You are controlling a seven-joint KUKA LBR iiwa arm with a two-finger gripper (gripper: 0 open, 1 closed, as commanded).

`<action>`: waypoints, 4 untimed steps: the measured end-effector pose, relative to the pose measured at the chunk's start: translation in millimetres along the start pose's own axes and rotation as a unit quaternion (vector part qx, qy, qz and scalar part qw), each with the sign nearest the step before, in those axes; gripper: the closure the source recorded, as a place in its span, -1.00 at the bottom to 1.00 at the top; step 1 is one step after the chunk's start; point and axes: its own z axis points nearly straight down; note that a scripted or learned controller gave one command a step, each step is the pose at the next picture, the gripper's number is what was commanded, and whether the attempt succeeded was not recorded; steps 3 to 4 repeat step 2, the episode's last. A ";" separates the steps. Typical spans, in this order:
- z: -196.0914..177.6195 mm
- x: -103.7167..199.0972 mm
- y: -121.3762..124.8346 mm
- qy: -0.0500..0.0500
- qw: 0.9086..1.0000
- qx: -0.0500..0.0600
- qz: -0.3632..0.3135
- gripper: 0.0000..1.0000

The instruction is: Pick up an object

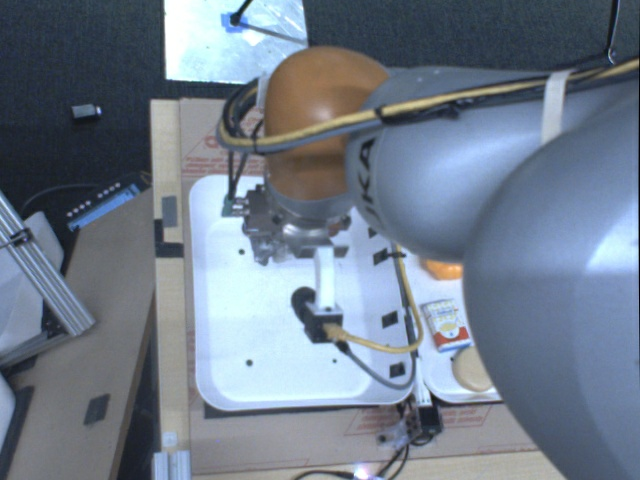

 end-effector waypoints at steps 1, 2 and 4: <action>-38.2 -0.5 64.0 0.002 1.000 -0.009 0.001 1.00; 30.9 0.3 -29.5 0.000 1.000 0.001 0.000 1.00; 30.9 0.3 -29.5 0.000 1.000 0.001 0.000 1.00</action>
